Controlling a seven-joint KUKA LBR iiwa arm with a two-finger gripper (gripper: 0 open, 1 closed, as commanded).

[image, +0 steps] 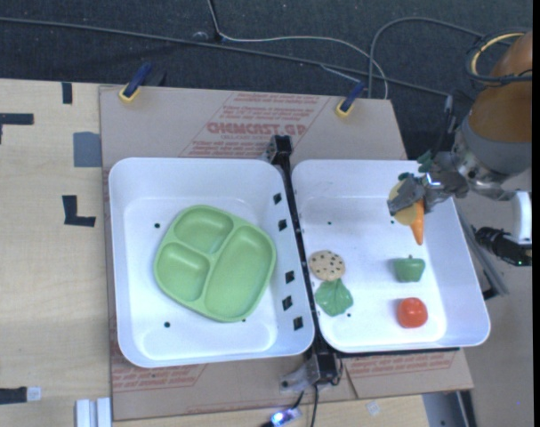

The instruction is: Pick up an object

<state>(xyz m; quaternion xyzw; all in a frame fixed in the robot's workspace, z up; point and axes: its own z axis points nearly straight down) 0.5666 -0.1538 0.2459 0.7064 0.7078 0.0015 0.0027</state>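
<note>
My gripper (409, 199) hangs over the right side of the right bin (358, 181), reaching in from the right. It is shut on an orange carrot (417, 224), whose pointed end hangs down below the fingers. On the bin floor lie a round cookie (326, 264), a green leafy piece (334, 298), a green pepper (409, 269) and a red tomato (413, 312). The pepper lies just below the hanging carrot.
The left bin (136, 194) holds a green divided plate (216, 262). A black divider (289, 238) runs between the two bins. Cables cross the dark area behind the bench, and yellow clamps (348, 105) pin the cardboard sheet.
</note>
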